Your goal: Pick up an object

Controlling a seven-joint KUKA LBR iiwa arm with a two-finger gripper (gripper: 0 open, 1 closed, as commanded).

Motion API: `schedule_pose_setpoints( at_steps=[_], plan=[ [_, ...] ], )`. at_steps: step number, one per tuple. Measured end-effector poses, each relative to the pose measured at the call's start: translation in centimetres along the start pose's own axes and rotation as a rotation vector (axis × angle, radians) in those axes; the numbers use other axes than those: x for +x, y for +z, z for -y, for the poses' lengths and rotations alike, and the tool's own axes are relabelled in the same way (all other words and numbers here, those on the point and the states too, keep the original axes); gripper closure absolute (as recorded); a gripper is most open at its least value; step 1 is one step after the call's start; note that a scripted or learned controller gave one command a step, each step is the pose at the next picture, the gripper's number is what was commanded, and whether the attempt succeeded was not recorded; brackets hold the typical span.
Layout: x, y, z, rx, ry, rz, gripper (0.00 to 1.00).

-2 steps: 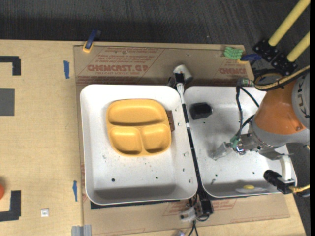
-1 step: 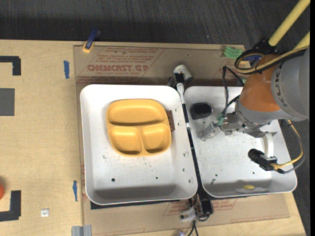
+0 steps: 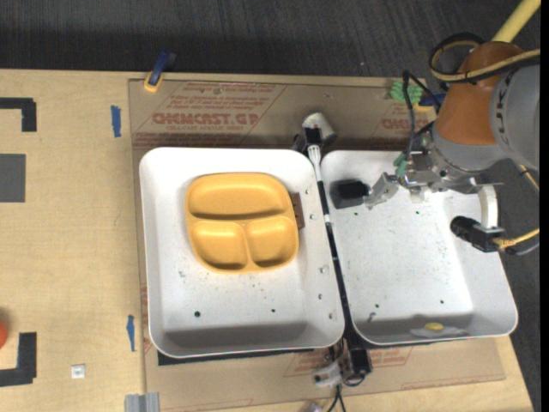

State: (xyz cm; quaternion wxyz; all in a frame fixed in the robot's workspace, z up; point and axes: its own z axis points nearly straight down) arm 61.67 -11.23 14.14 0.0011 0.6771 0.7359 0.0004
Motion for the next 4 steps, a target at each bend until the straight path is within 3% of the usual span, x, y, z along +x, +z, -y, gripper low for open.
schedule_pose_setpoints(
  at_steps=[1,2,3,4],
  plan=[
    [1.1,5.6,4.5,0.003,0.177,-0.001,0.0],
    [2.0,5.6,1.7,0.0,0.159,-0.001,0.0],
    [1.5,5.9,-3.1,0.032,0.082,-0.002,0.0],
    [2.0,5.6,2.0,0.004,0.164,-0.001,0.0]
  ],
)
